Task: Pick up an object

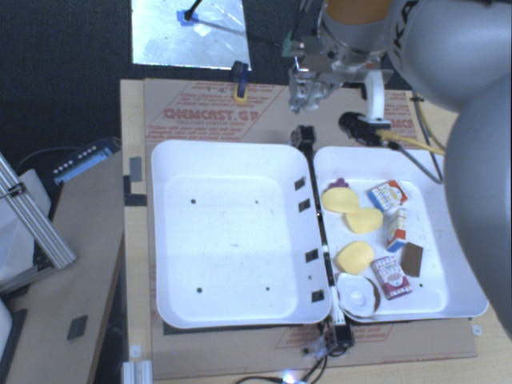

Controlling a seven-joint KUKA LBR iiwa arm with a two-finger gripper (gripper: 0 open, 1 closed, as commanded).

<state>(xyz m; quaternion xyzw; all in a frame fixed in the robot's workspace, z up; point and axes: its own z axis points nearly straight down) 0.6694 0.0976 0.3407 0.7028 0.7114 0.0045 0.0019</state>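
Observation:
The right bin (432,298) holds three yellow chips (340,201) (364,220) (355,256), two small red-and-white cartons (386,194) (391,277), a white carton (396,227), a brown block (412,258) and a white round lid (358,296). A purple bit peeks out behind the top chip. My gripper (306,96) hangs high above the bench's back edge, beyond the bins, well away from all the objects. Nothing shows between its fingers.
The left bin (168,166) sits beside the right one, joined by a black clipped seam (316,222). A yellow-and-blue clamp (239,82) stands at the bench's back. A shiny metal plate (190,22) lies behind. The grey arm (464,94) looms over the right side.

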